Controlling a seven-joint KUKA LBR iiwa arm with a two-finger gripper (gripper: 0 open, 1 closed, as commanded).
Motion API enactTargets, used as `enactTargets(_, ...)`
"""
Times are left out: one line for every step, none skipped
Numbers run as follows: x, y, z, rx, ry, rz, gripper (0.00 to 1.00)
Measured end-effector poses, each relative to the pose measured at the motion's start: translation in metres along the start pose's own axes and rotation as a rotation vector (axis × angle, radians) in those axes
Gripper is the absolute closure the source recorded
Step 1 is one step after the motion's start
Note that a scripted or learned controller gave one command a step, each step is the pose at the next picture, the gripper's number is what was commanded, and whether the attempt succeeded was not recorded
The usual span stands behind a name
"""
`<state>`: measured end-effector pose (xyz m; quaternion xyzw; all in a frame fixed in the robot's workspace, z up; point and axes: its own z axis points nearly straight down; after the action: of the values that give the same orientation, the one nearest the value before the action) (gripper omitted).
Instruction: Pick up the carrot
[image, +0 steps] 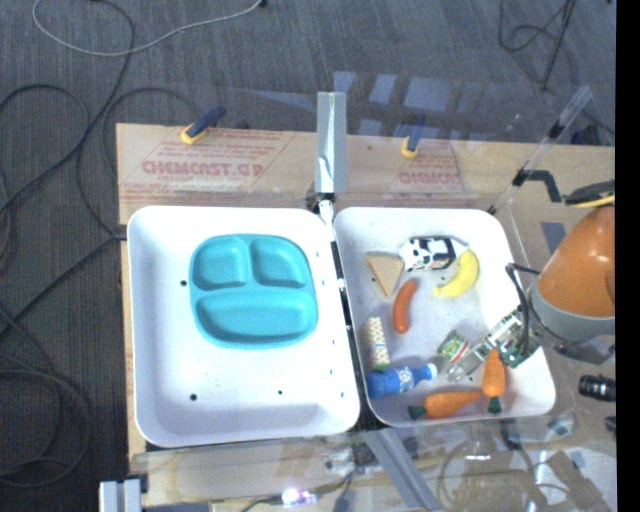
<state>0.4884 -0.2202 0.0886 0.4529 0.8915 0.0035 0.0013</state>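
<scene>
Rounded orange band (588, 262) above a grey wrist collar (572, 322). Ends in a slim end effector (478, 360) of pale metal with small green markings. Thin dark cable looped beside the collar.

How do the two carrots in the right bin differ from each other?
The lower carrot lies almost level along the bin's front edge, while the other carrot lies more steeply, close to the bin's right wall. The lower carrot shows in full; the claw sits right beside the other carrot's top. Both are orange with a dark green end.
</scene>
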Motion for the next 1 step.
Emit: enactTargets(-0.0125,0.0093,-0.0006,0.005,-0.009,-0.268,0.00)
